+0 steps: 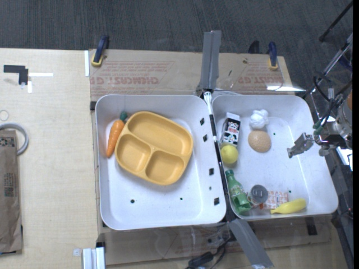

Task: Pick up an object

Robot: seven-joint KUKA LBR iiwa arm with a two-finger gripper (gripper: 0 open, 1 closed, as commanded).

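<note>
My gripper hangs over the right side of the right bin, coming in from the right edge, with nothing visibly held. To its left lie a brown round bun and a white crumpled lump. A black-and-white carton and a yellow lemon sit along the bin's left wall. At the bin's front are a green bottle, a grey can, a small printed packet and a yellow banana.
The left bin holds a yellow divided tray and an orange carrot by its left wall. A grey divider post stands between the bins at the back. Cardboard lies behind the bins.
</note>
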